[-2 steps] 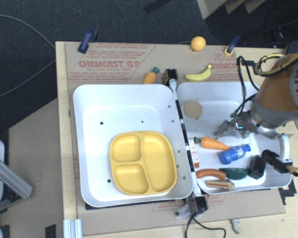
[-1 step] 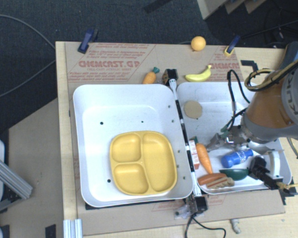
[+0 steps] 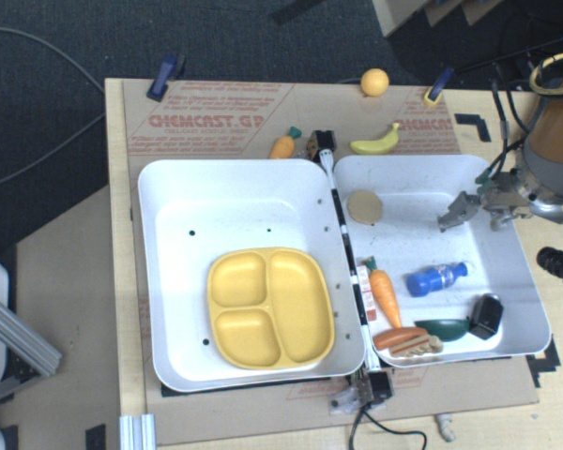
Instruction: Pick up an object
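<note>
You see the gripper (image 3: 457, 214) over the right bin (image 3: 516, 279), up-right of the blue bottle (image 3: 437, 278); carrot (image 3: 385, 295) left of the bottle

White bins: two (image 3: 169, 251) (image 3: 516, 279)
Yellow divided plates: one (image 3: 270, 306)
Carrots: two (image 3: 386, 295) (image 3: 283, 146)
Bananas: one (image 3: 376, 141)
Blue bottles: one (image 3: 435, 278)
Hot dogs: one (image 3: 405, 341)
Tan discs: one (image 3: 364, 206)
Orange balls: one (image 3: 375, 82)
Blue clamps: two (image 3: 164, 77) (image 3: 438, 86)

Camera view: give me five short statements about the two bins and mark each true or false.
1. The yellow plate lies in the left bin. True.
2. The blue bottle lies on the plate. False: it is in the right bin.
3. The banana lies outside both bins. True.
4. The gripper holds the carrot. False: they are apart.
5. The hot dog lies near the right bin's front edge. True.
</note>
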You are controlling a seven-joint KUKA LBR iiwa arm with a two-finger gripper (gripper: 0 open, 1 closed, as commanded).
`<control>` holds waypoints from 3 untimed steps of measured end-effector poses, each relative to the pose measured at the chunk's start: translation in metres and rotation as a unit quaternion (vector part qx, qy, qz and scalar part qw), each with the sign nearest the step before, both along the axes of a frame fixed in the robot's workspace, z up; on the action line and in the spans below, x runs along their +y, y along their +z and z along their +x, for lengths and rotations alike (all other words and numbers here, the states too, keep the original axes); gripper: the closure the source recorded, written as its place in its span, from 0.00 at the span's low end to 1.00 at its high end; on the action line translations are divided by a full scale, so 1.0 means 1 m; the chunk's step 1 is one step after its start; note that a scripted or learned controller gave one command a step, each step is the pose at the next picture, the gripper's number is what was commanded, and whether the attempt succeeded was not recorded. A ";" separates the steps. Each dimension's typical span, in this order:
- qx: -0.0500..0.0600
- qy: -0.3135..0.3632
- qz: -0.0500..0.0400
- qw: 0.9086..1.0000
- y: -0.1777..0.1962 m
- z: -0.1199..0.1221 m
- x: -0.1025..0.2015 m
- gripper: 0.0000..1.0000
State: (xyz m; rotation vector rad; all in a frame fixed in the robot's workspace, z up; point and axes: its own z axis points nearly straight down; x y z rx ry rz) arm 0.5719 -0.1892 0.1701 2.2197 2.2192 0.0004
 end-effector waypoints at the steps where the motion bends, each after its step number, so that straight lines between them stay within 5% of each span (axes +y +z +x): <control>1: 0.002 0.001 0.001 1.000 -0.042 -0.028 0.069 0.00; 2: 0.001 0.000 0.001 1.000 -0.086 -0.004 0.065 0.00; 3: 0.000 0.001 0.001 1.000 -0.085 0.050 0.099 0.00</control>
